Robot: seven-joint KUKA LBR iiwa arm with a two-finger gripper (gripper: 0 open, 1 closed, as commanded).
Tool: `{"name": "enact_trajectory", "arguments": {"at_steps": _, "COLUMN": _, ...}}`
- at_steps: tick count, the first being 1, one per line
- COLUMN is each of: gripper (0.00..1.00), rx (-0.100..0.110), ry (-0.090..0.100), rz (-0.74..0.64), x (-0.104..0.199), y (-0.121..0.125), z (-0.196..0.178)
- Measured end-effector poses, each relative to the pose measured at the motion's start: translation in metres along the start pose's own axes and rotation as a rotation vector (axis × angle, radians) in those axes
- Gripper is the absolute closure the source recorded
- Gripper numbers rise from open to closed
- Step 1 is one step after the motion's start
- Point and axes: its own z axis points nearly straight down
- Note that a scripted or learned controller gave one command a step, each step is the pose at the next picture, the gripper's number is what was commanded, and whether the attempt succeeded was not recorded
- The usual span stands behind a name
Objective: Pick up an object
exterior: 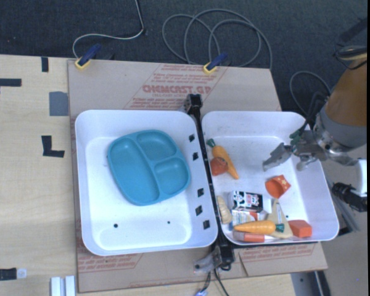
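- Hovering over the right bin (308, 125), my gripper (288, 156) has its fingers spread apart, with nothing between them.
- Nearest target, I judge, is the orange block (277, 185): it lies on the bin floor just below and slightly left of my fingertips in view.
- It looks compact, so no long axis matters.

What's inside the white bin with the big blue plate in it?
The left white bin holds just the blue plastic three-compartment plate, with nothing on it. Small dark dots mark the bin's floor. Whatever lies under the plate is covered.
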Motion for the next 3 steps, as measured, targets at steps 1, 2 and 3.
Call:
{"name": "enact_trajectory", "arguments": {"at_steps": 1, "gripper": 0.00, "rx": -0.012, "ry": -0.003, "rz": -0.001, "x": -0.019, "y": -0.008, "z": 0.127}}
{"name": "enact_trajectory", "arguments": {"at_steps": 2, "gripper": 0.00, "rx": -0.003, "ry": -0.001, "rz": -0.001, "x": -0.016, "y": 0.024, "z": 0.088}}
{"name": "enact_trajectory", "arguments": {"at_steps": 3, "gripper": 0.00, "rx": -0.002, "ry": -0.004, "rz": 0.002, "x": -0.066, "y": -0.002, "z": 0.134}}
